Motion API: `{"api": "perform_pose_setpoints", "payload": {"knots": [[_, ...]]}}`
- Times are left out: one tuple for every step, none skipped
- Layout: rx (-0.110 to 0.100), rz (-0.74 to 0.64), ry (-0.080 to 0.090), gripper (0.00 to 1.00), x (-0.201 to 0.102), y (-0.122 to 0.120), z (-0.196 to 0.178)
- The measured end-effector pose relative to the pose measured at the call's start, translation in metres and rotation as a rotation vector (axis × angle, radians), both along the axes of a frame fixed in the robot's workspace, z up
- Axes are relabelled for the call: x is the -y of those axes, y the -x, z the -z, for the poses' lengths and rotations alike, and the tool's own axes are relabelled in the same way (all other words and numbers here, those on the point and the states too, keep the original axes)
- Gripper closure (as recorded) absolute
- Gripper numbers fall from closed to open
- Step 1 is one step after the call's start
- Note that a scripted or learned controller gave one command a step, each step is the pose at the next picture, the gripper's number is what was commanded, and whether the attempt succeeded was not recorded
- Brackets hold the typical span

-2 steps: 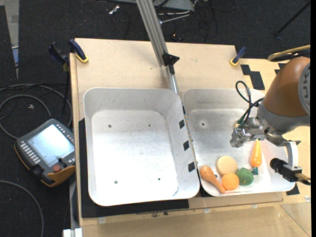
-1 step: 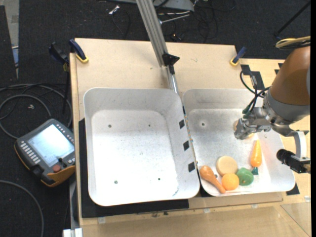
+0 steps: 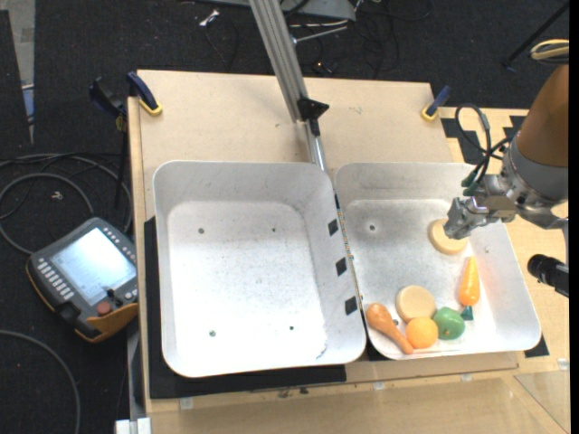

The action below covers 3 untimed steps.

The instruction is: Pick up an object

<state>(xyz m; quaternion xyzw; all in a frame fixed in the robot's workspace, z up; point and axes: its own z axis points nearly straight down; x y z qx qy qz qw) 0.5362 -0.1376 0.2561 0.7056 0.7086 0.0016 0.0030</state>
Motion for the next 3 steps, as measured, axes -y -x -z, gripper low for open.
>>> {"api": "perform_pose_setpoints", "payload": {"knots": [[-0.007,-0.003,-0.002,1.00,-0.051,-0.016,0.014],[-0.005,-0.003,-0.002,1.00,-0.093,-0.031,0.015],[-0.008,-0.003,-0.003,1.00,-0.140,-0.035,0.024]]}}
